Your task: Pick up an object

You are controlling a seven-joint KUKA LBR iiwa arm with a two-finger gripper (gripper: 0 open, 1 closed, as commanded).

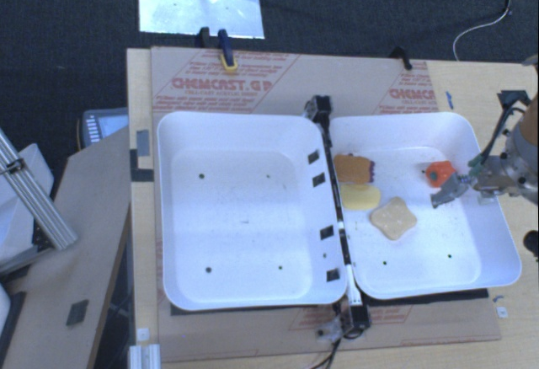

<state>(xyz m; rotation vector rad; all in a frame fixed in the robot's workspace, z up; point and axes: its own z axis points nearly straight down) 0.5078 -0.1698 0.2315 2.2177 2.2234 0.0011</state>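
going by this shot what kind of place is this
Probably a robot grasping test bench in a lab: two white bins clamped to a board, a few small toy-like items, and an arm's gripper reaching in.

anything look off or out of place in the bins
Nothing stands out. The right bin holds an orange-brown piece, a yellow piece, a tan slice and a small orange object, all lying inside it. The gripper is low beside the orange object.
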